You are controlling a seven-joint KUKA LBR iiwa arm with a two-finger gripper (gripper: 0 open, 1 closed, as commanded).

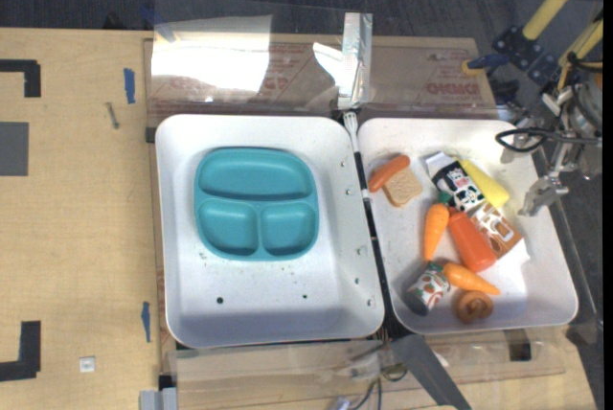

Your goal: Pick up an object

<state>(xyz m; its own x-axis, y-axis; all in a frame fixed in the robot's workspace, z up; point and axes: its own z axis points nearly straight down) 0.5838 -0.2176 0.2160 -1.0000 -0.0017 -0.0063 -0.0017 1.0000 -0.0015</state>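
Your candidates for picking all lie in the right bin (560, 303). A carrot (435, 230) sits near its middle, tilted slightly, touching an orange bottle (471, 242) on its right. Above them you have a black-and-white carton (454, 183) with a yellow piece (487, 185) just beside it, and toward the bin's upper left a reddish sausage shape (388, 171) against a slice of bread (404, 189). Near the lower edge lie a small can (430, 288), a second carrot (470, 280) and a brown round item (473, 306).

The gripper (538, 191) hangs at the bin's right rim, apart from every item; you cannot tell how far its fingers are spread, and nothing sits between them.

The left bin (182, 298) holds a teal divided plate (256, 202). Both bins rest on the surface (67, 236).
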